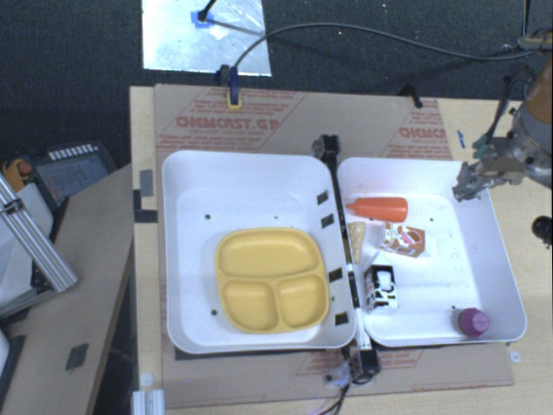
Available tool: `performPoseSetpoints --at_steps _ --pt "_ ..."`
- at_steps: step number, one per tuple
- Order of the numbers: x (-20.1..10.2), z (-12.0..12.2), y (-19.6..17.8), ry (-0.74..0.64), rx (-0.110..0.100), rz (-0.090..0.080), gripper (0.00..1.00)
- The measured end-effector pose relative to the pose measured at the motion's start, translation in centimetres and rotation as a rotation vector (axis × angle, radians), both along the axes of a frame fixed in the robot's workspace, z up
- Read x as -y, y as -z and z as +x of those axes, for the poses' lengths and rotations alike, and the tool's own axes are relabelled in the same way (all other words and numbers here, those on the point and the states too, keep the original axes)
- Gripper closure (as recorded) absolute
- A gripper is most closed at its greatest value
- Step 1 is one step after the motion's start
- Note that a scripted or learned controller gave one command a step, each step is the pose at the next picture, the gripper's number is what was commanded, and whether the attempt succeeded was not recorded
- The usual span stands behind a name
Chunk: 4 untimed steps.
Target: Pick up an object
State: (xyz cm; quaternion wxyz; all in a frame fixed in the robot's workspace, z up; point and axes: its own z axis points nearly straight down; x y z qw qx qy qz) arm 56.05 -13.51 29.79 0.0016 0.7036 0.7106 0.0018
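- two shallow white bins stood side by side on the bench: the left bin (186, 188) and the right bin (501, 258).
- the left bin carried one yellow divided tray (270, 278), which lay near its front edge, toward the right side.
- the right bin carried an orange bottle (378, 207) on its side near the back left corner.
- a small printed packet (404, 239) lay just in front of the bottle, and a black and white carton (381, 287) stood near the left edge, closer to the front.
- a purple object (473, 322) rested in the front right corner of the right bin.
- the gripper (467, 185) was above the back right corner of the right bin, well apart from all the objects.
- nothing was seen between its tips; whether it was released or clenched i cannot tell.
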Motion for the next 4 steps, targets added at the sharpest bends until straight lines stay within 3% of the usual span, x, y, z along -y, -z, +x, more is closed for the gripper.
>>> performPoseSetpoints --at_steps 1,4 --pt "-3.9 1.9 1.1 0.001 -0.002 0.000 1.00" --pt "-20.6 6.8 4.5 0.000 -0.002 0.002 1.00"
